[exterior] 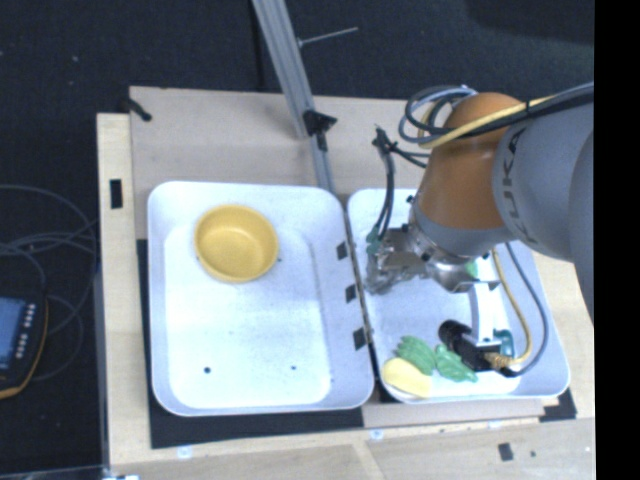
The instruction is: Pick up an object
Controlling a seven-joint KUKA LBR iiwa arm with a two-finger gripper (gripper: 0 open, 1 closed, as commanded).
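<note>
Though the gripper (383, 268) was seen low beside the right bin's (405, 318) inner wall, its state could not be told. The green object (438, 358) was found towards that bin's near edge from it, laid lengthwise along the edge, beside a pale yellow object (404, 376).

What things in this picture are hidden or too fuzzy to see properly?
1. Camera view: the arm covers much of the right bin.
2. Camera view: the gripper is dark and blurred, so whether it holds anything is unclear.
3. Camera view: the green thing is too blurred to name.
4. Camera view: the pale yellow thing beside it is too blurred to name.
5. Camera view: two dark specks in the left bin are too small to identify.
</note>
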